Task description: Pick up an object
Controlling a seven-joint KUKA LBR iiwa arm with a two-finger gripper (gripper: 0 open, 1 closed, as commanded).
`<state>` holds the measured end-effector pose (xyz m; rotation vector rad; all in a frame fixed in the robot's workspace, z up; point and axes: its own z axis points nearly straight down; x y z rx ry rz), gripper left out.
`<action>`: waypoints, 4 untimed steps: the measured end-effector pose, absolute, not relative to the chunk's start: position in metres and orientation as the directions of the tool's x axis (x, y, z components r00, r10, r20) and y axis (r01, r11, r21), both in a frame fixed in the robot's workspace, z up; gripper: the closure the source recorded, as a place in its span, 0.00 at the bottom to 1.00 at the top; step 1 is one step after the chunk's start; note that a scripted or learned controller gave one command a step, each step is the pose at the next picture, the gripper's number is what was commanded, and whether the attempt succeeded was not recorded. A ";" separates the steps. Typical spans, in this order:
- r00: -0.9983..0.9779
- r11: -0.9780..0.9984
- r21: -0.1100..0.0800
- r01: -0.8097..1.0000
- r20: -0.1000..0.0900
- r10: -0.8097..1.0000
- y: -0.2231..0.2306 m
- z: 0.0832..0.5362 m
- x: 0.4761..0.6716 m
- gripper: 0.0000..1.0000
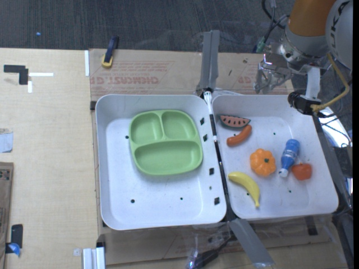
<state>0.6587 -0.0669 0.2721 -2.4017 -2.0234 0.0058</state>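
The right bin holds a watermelon slice, a red sausage, an orange pumpkin, a yellow banana, a blue bottle and a small red tomato. My gripper hangs above the back rim of that bin, up and to the right of the watermelon slice. It is open, with nothing between its fingers. The grey arm with its orange band comes in from the upper right.
The left bin holds a green divided plate. A metal divider post stands behind the seam between the bins. A yellow and blue tool lies on the bench behind the left bin. Cables hang by the right bin's far corner.
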 end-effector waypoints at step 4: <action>-0.230 0.230 0.000 0.973 -0.001 0.973 -0.107 0.092 0.655 0.00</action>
